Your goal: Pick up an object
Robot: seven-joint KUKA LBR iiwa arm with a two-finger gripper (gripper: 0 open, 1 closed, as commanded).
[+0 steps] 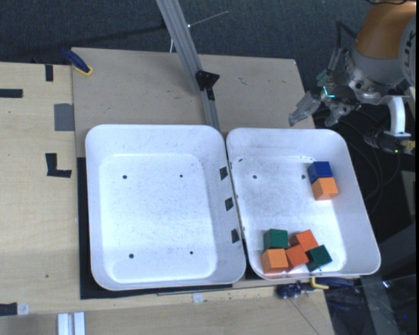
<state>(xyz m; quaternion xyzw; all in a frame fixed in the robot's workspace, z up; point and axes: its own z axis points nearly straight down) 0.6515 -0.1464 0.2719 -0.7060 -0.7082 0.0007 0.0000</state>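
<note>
The claw (304,114), its grip unreadable, hovers beyond the right bin's (349,160) far rim; blue block (320,169) touches orange block (325,188).

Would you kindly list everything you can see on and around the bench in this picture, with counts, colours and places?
Shallow white plastic bins: 2, white, side by side on the bench; left bin, right bin.
Small blue cube: 1, blue, right bin, far right side, touching the orange cube below it.
Small orange cubes: 3, orange; one under the blue cube, two in the near cluster.
Small green cubes: 2, dark green, same near cluster.
Grey metal pole: 1, grey, slanting above the bins.
Wooden bench: 1, tan.
Arm: 1, grey with orange band, upper right.
Gripper: 1, grey, above the right bin's far rim.
</note>
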